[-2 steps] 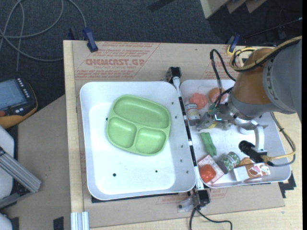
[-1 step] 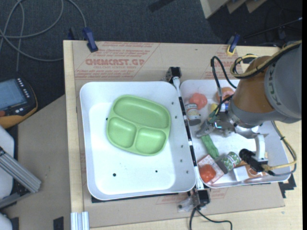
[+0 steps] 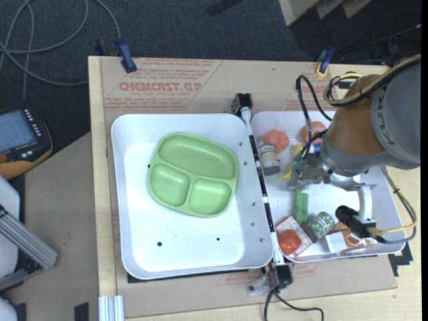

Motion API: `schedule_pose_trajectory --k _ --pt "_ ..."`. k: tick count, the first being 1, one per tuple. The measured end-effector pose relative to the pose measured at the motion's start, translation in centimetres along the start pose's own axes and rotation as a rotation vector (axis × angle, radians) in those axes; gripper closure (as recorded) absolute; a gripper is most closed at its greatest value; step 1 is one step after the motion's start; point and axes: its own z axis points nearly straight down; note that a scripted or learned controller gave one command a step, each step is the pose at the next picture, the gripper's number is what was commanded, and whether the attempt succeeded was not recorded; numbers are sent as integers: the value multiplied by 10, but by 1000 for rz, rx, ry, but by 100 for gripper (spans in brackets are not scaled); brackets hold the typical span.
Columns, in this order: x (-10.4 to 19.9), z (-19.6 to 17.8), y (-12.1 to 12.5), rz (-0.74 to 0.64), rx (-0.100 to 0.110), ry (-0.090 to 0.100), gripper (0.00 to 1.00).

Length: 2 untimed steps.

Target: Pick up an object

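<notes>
The right bin (image 3: 390, 199) holds several small objects. A small bottle with a red-orange top (image 3: 271, 146) lies near its left wall, and an orange item (image 3: 310, 132) sits at the back, partly hidden by the arm. A green stick-shaped item (image 3: 301, 206), a green can (image 3: 322, 224) and a red round item (image 3: 289, 241) lie toward the front. My gripper (image 3: 304, 176) is lowered into this bin, just above the green stick and right of the bottle. A yellow piece (image 3: 287, 175) peeks out at its left side. Nothing is visibly held.
The left bin (image 3: 134, 233) carries a light green divided plate (image 3: 192, 174). A flat printed package (image 3: 348, 241) lies at the right bin's front. The arm's grey and orange body (image 3: 374, 122) covers the back right of that bin. Cables run along the right side.
</notes>
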Motion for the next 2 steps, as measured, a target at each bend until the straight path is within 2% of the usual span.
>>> schedule_pose_trajectory --k 1,2 --pt "0 0 0 0 0 0 0" --pt "-3 10 -28 -1 2 0 0"
